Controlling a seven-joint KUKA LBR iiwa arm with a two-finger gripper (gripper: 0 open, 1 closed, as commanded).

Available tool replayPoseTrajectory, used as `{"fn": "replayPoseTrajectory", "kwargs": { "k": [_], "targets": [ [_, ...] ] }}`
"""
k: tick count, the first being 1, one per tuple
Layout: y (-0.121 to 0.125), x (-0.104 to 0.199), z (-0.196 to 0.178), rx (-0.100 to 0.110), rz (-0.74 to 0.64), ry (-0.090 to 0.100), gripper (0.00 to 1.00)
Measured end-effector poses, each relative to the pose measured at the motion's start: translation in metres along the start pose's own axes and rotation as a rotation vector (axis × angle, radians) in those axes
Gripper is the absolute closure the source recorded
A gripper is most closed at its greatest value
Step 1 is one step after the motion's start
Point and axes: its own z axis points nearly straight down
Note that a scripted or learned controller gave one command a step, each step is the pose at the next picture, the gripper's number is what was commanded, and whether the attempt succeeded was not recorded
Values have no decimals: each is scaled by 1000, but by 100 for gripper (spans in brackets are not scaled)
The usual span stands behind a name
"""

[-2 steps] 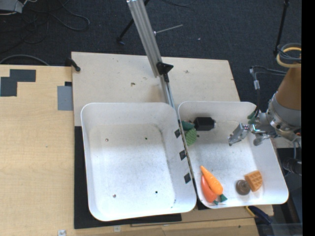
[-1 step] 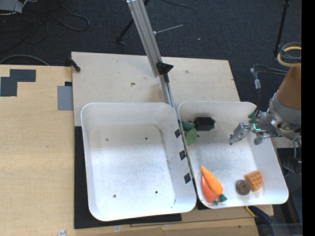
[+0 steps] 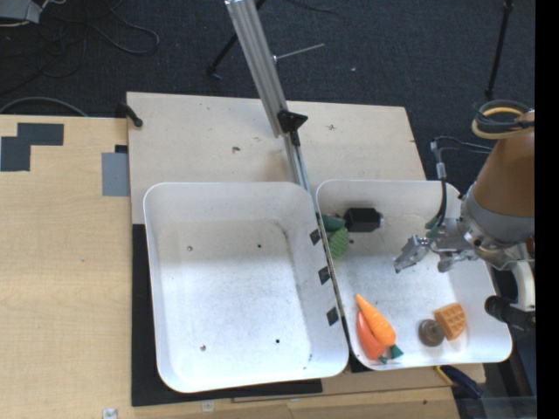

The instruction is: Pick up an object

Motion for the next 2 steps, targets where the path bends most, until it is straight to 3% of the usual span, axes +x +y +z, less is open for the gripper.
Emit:
{"fn": "replayPoseTrajectory", "kwargs": {
  "k": [2],
  "targets": [
    [-4,-7,90,-7,1,-2,0]
  ]
}}
